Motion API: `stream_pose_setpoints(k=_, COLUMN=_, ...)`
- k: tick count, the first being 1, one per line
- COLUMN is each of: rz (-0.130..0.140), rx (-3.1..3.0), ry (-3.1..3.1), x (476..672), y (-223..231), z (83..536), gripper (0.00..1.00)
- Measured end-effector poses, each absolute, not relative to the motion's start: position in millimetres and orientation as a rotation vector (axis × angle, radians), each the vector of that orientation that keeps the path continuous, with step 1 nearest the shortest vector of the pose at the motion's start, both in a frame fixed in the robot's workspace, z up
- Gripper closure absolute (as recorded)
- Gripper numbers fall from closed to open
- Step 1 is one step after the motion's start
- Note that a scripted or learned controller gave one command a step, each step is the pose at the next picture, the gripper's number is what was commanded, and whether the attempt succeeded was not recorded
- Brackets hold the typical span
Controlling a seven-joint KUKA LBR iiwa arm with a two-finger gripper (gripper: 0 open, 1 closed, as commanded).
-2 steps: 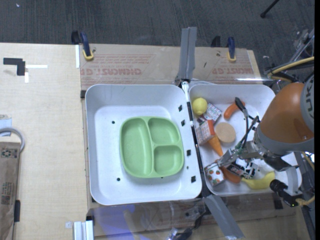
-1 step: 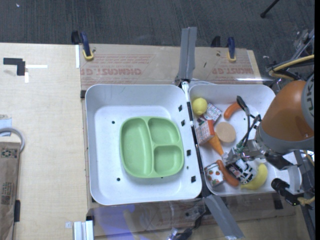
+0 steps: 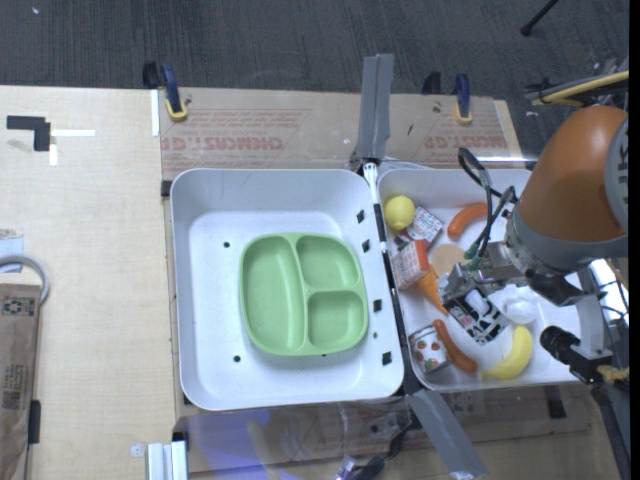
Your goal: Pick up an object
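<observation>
We see the end effector point(image 3: 472, 306) low in the right bin point(image 3: 520, 376), banana point(image 3: 510, 356) just beside; its grip state unclear.

Bench point(image 3: 80, 248): pale wood worktop. Brown cardboard sheet point(image 3: 300, 128) along its far edge, held by two blue clamps point(image 3: 172, 96). Dark grey carpet point(image 3: 250, 18) beyond far edge. Black L-shaped mark point(image 3: 30, 130) near far left corner. Brown paper bag point(image 3: 18, 368) at left edge.
</observation>
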State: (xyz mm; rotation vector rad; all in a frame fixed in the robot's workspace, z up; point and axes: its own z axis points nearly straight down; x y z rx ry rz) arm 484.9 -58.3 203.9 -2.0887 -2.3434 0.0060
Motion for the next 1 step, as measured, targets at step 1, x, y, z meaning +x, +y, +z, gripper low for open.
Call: stream_pose_setpoints(k=1, rz=0.006, rx=-1.719, ry=-2.623, x=495.0, y=-66.4, z=188.7, gripper=1.00)
